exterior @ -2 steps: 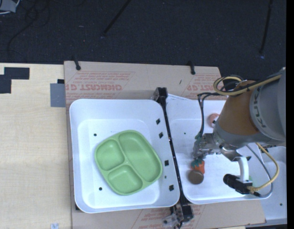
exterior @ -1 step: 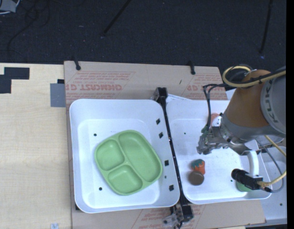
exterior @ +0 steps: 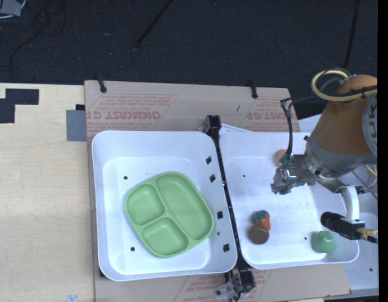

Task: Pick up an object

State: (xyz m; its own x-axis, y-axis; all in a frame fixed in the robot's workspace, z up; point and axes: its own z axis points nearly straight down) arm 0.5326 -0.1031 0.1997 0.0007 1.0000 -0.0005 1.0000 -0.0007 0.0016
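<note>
Camera view. A pale wooden bench point(exterior: 36, 187) borders a dark floor point(exterior: 181, 30) strewn with cables along the far edge. A black angular mark point(exterior: 14, 104) and a grey rectangle point(exterior: 75, 124) lie on the wood at the left. A cardboard sheet point(exterior: 156, 109) with red printing lies on the bench and carries two shallow white bins, side by side, with a black divider strip point(exterior: 222, 190) running between them.

The left bin point(exterior: 112, 150) contains a green divided plate point(exterior: 169, 214) with three compartments. It lies flat and is turned at an angle to the bin walls.

The right bin point(exterior: 256, 150) contains the small items available for picking. An orange-and-teal piece point(exterior: 262, 218) and a brown round piece point(exterior: 258, 235) touch one another near the middle of the near half. A small green cup-like item point(exterior: 322, 241) sits well apart from them, in the near right corner. A peach-coloured item point(exterior: 279, 156), partly hidden and too small to identify, lies towards the far wall.

The arm point(exterior: 344, 124), orange above grey, enters from the right. Its gripper point(exterior: 283, 184) is over the bare floor of the right bin, just nearer than the peach-coloured item and farther back than the orange-and-teal piece. Whether the gripper is spread or pressed together cannot be told from this angle.
</note>
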